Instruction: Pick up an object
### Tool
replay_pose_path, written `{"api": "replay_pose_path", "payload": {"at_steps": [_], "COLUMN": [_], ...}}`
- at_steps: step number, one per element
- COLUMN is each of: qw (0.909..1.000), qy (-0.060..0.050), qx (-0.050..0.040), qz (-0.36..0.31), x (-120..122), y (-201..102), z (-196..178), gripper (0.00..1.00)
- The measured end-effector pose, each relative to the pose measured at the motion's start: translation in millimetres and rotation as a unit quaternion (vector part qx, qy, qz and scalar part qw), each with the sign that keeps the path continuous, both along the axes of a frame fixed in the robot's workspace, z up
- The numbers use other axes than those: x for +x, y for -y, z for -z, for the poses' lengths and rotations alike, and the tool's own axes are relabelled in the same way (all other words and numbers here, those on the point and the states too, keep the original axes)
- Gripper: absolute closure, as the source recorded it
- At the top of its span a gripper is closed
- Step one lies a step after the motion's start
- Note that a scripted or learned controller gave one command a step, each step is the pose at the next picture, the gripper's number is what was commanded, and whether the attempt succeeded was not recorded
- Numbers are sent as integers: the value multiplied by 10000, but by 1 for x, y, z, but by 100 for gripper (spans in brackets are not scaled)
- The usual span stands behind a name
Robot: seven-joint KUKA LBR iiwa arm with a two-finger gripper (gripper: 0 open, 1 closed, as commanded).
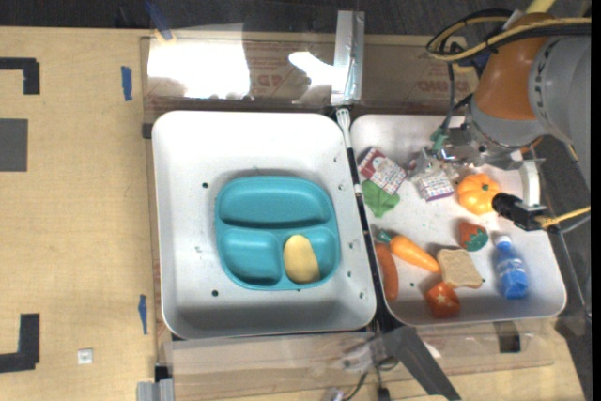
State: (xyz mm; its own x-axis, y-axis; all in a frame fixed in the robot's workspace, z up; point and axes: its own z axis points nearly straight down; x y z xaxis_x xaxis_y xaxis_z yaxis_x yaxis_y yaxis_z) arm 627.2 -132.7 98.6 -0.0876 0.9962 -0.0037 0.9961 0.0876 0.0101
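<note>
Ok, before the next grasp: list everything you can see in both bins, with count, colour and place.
Divided tray: 1, teal, left bin.
Potato-like item: 1, yellow, tray's lower right compartment.
Printed packets: 2, white and red, right bin top.
Green piece: 1, beside the packets.
Carrot: 1, orange, right bin middle.
Bread slice: 1, tan.
Tomato: 1, red, bottom.
Bottle: 1, blue, right side.
Orange fruit: 1.
Arm: grey and orange, upper right.
Claw: over right bin.

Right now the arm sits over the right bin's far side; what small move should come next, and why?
Probably lower the gripper straight down toward the small patterned packet just below it. The wrist hangs over the upper part of the right bin, nothing is visibly held, and that packet lies nearest, slightly apart from the orange fruit.
</note>
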Motion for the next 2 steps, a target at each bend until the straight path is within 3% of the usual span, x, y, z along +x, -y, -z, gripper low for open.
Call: {"api": "replay_pose_path", "payload": {"at_steps": [1, 2], "qw": [9992, 9890], "qy": [-3, -61], "qx": [31, 18], "qz": [410, 1475], "x": [42, 39], "y": [-109, -94], "z": [-101, -86], "gripper": [100, 100]}}
